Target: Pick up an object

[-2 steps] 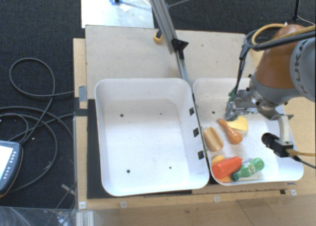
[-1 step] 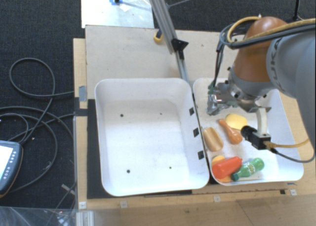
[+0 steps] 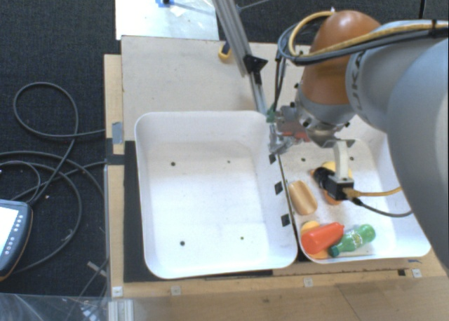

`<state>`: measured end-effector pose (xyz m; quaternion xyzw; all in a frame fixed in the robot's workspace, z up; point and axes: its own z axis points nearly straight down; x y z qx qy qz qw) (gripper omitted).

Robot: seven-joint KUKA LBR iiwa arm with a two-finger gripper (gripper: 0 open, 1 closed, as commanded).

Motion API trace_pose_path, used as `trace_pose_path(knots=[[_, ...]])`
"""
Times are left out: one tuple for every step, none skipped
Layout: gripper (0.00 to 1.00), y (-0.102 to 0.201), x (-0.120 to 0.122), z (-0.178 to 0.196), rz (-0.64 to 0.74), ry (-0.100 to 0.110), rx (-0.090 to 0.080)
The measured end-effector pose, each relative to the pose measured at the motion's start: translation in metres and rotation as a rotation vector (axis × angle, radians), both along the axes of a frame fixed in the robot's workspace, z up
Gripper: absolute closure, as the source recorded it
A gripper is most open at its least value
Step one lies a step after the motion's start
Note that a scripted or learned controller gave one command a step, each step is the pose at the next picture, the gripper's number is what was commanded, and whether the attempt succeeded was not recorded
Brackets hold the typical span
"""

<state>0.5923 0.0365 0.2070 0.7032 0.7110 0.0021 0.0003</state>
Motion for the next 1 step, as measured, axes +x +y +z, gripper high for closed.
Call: trace_pose_path(knots=[[1.0,0.0525,0.0337,0.0069,0.0,-0.002,0.0]])
